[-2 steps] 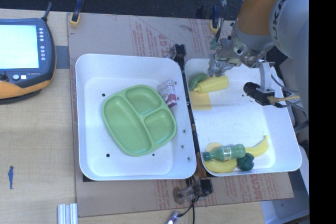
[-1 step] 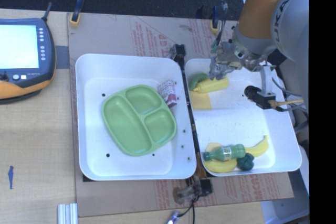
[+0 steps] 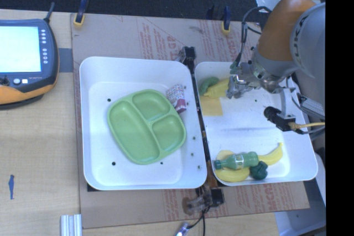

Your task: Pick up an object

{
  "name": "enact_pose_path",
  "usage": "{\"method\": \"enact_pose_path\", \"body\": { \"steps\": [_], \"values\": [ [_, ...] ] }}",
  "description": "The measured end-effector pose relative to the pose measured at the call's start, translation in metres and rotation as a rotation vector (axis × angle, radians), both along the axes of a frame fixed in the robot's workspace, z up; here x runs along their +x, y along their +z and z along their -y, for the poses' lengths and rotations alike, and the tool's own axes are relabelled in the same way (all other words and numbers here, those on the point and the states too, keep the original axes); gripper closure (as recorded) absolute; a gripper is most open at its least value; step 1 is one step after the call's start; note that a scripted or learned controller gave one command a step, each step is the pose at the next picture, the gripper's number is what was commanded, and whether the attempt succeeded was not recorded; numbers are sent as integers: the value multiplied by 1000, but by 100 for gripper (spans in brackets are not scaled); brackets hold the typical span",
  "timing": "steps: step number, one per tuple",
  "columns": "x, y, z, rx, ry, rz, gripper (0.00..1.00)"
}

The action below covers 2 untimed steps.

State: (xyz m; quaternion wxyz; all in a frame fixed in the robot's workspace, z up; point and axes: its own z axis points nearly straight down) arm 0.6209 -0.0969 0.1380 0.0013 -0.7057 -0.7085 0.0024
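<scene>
The grey arm with an orange band [image 3: 287, 25] reaches in from the right and carries the hand [image 3: 237, 87] low over the far left part of the right shallow white bin [image 3: 249, 119]. Whether the hand is apart or together cannot be told from this angle

Things that could be picked up lie in both bins. Just left of the hand, by the right bin's far left corner, a small rounded green thing [image 3: 207, 84] and a soft yellow thing [image 3: 219, 89] lie touching one another. A pale yellow square piece [image 3: 212, 107] lies just in front of them. Along the near edge of the same bin, a green plastic bottle [image 3: 237, 161] lies on its side across a curved yellow banana [image 3: 274, 153]. A dark green lump [image 3: 259, 172] touches the bottle's right end

In the left shallow white bin [image 3: 88, 119], a light green plastic plate with three compartments [image 3: 146, 126] lies flat near the middle, turned at a slant. A crumpled red-and-white wrapper [image 3: 177, 98] sits just beside the plate's far right rim, near the bin's right wall

Both bins rest side by side on a brown cardboard sheet [image 3: 138, 41] spread on the wooden worktop [image 3: 38, 141]. An orange-and-grey control pendant with a pale screen [image 3: 25, 61] lies at the worktop's left edge, well apart from the bins
</scene>
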Motion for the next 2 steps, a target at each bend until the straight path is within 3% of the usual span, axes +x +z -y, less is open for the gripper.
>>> {"method": "enact_pose_path", "body": {
  "steps": [1, 2],
  "values": [
    [-33, -47, 8, 1, 1, 0, 100],
    [14, 54, -32, 2, 0, 3, 100]
  ]
}}
